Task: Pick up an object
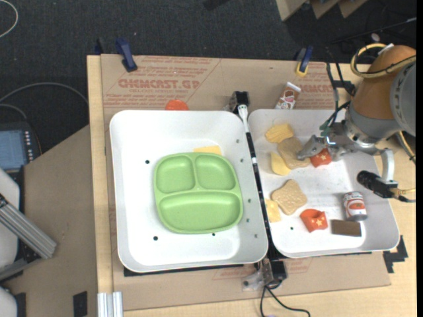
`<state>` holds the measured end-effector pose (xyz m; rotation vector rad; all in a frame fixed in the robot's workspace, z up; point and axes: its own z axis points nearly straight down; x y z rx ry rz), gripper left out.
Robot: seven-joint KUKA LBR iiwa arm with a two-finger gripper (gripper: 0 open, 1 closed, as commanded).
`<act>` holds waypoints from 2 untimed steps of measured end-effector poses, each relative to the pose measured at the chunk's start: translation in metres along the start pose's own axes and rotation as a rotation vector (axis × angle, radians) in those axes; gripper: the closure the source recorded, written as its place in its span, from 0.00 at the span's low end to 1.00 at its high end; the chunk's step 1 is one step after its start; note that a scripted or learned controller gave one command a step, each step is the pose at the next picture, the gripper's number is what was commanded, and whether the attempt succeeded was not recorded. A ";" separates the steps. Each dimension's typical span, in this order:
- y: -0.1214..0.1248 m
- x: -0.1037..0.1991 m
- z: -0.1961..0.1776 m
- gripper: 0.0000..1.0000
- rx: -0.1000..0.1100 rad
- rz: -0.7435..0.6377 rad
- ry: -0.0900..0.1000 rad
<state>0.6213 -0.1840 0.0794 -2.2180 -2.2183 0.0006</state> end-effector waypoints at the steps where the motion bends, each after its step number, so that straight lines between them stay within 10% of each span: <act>1: 0.003 -0.001 -0.019 1.00 -0.011 0.000 -0.005; 2: -0.021 0.065 -0.008 1.00 -0.008 -0.003 -0.005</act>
